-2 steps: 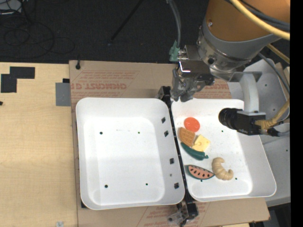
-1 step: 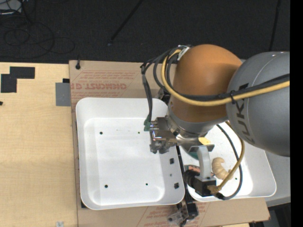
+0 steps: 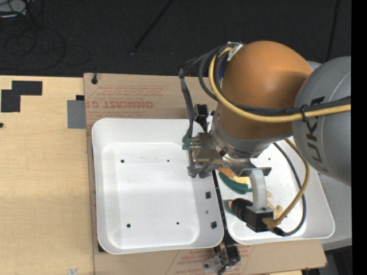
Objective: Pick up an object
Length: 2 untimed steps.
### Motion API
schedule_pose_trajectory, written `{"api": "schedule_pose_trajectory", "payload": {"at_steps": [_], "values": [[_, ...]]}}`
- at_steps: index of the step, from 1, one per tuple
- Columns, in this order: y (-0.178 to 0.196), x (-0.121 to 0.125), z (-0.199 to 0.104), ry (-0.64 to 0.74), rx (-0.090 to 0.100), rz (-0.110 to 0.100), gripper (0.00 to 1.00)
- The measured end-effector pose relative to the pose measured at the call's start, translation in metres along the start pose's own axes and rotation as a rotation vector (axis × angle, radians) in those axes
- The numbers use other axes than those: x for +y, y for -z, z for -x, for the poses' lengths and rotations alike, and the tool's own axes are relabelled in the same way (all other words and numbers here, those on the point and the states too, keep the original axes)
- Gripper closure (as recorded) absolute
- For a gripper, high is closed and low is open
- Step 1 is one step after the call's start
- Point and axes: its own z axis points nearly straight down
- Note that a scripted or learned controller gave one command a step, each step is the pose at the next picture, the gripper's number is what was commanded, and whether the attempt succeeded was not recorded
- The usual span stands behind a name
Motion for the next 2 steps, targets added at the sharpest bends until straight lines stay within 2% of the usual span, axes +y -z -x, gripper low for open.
{"api": "schedule_pose_trajectory", "payload": {"at_steps": [1, 2], "values": [[0.063, -0.001, 0.019, -0.001, 0.001, 0.005, 1.00], [0.217, -0.001, -0.035, 0.009, 0.007, 0.017, 1.00]]}}
